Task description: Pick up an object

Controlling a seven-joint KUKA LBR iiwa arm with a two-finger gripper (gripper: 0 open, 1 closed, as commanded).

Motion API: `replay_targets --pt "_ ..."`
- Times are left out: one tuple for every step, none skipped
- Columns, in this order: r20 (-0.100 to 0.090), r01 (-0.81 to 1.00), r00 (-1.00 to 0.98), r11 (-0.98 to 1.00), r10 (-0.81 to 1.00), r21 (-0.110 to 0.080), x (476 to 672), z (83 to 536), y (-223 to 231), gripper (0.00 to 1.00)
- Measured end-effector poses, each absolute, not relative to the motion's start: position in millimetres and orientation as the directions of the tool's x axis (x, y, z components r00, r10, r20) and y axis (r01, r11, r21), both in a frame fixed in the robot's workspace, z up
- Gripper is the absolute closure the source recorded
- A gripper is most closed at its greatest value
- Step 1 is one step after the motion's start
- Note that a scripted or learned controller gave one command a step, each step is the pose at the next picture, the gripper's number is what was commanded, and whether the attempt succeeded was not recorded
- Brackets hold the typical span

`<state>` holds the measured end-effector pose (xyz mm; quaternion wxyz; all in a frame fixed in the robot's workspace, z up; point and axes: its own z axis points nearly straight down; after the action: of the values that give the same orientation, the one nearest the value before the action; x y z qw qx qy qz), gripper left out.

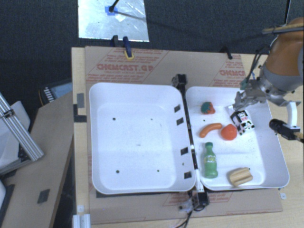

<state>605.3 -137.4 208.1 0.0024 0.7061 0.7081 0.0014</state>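
Your gripper (pixel 241 109) hangs low over the right bin (pixel 270 151), by its far edge, just above a black-and-white toy (pixel 243 120) and beside the orange ball (pixel 229 132): likely lining up a grab. Grip state: you cannot tell.

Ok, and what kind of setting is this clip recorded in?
Most likely a robotics lab's grasping test bench: two shallow white bins sit on cardboard, the right one holding toy items such as a green bottle and an orange ball, with a robot arm reaching in.
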Motion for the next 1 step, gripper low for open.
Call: replay_targets --pt "0.000 1.000 -0.013 0.013 1.000 0.021 622.6 374.2 -66.8 1.00"
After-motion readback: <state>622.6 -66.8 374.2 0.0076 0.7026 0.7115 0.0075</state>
